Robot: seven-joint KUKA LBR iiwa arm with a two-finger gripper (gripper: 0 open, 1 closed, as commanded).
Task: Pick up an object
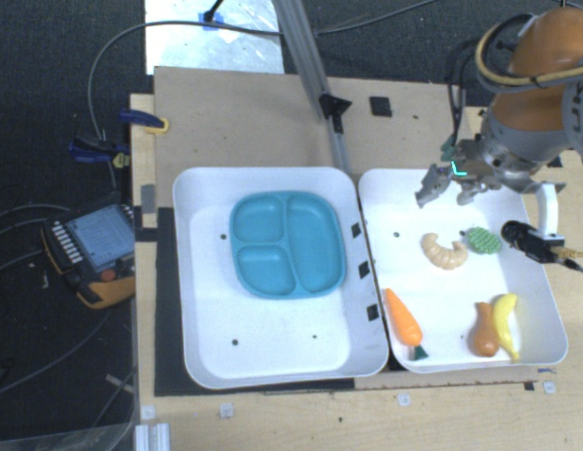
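While the gripper (pixel 453 190) hung over the far part of the right bin (pixel 404 252), its fingers stood spread with nothing between them. Five objects lay in that bin: one croissant (pixel 445 251), one green leafy piece (pixel 482 241), one carrot (pixel 402 319), one banana (pixel 506 324) and one brown pear-shaped piece (pixel 483 331). The carrot's long axis ran near to far, its green end pointing at the near rim. One blue divided plate (pixel 288 243) sat in the left bin (pixel 202 336). Both bins rested on a tan board (pixel 235 116) over dark carpet (pixel 56 45).
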